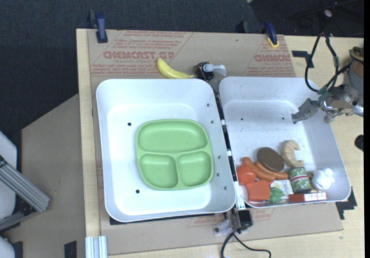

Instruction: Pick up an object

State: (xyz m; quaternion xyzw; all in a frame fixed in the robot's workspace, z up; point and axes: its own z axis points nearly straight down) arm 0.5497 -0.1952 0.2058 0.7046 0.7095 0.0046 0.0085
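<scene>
Camera view: gripper hangs over the right bin's far right edge; finger opening cannot be told, nothing seen held. Toy food pile crowds the bin's near right corner; green divided plate sits mid left bin. Risk: tightly packed items could deflect a grasp or slip.

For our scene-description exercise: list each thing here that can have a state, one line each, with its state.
Green divided plate: upright, flat in the left bin.
Banana: lying on the cardboard behind the left bin.
Small can: upright among the toy food in the right bin.
Hand: over the right bin, holding nothing visible.
</scene>
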